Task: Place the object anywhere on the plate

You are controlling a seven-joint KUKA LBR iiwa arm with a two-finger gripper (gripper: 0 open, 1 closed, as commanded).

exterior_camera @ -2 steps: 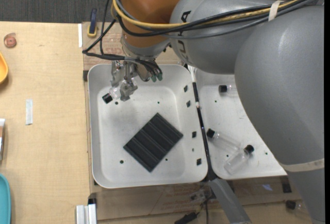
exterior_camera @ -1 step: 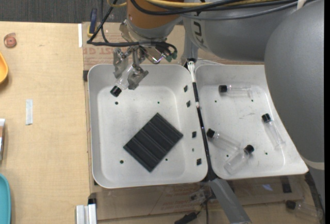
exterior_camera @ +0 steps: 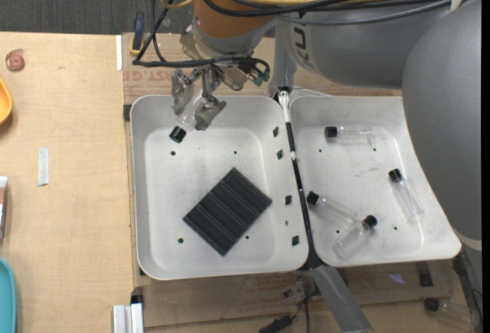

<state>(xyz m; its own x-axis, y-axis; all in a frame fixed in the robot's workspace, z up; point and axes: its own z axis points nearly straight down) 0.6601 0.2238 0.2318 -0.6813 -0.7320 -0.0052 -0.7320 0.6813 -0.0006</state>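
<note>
You've got the pincer (exterior_camera: 193,115) over the left bin's (exterior_camera: 149,247) top-left corner, clamped on a clear vial (exterior_camera: 182,127) w/ black cap. Plate (exterior_camera: 227,210), dark & ribbed, lies mid-bin, apart from it. Four more vials (exterior_camera: 348,133) in the right bin (exterior_camera: 436,243).

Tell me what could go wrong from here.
1. The tool has a clear black-capped vial at its tip near the left bin's back corner; the hold looks marginal, so it may slip off.
2. Released here, it lands short of the black ribbed plate.
</note>
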